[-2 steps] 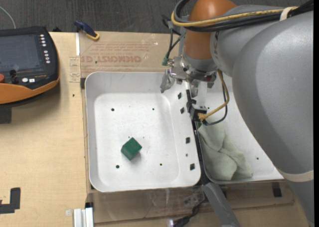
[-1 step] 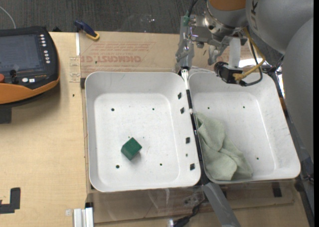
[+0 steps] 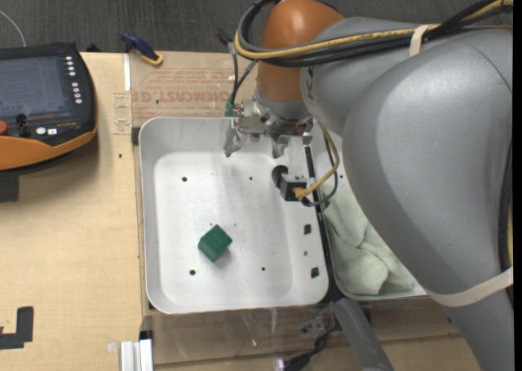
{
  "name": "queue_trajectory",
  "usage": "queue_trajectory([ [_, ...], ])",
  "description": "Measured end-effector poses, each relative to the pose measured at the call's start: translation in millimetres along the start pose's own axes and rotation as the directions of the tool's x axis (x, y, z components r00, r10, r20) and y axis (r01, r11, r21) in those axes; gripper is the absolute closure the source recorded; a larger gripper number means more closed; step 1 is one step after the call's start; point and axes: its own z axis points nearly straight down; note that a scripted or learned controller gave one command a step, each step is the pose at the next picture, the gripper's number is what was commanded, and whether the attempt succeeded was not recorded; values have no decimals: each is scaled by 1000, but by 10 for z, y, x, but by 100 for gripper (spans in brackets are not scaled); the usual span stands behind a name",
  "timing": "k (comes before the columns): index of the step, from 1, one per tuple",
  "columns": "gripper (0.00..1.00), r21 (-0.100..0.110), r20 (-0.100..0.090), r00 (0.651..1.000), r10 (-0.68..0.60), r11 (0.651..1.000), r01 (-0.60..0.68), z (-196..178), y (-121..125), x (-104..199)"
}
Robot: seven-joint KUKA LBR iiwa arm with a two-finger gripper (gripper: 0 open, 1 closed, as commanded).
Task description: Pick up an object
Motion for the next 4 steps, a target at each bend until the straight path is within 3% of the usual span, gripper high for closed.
queue_trajectory([
  [1, 100, -1, 1, 1000, 1, 1000, -1, -99, 4, -13],
  [2, 100, -1, 1, 1000, -22, 1000, 22, -750, -292, -966],
  [3, 100, -1, 0, 946, -325, 946, 325, -747, -504, -1003],
  [4, 100, -1, 1, 991, -131, 991, 131, -897, -406, -818],
])
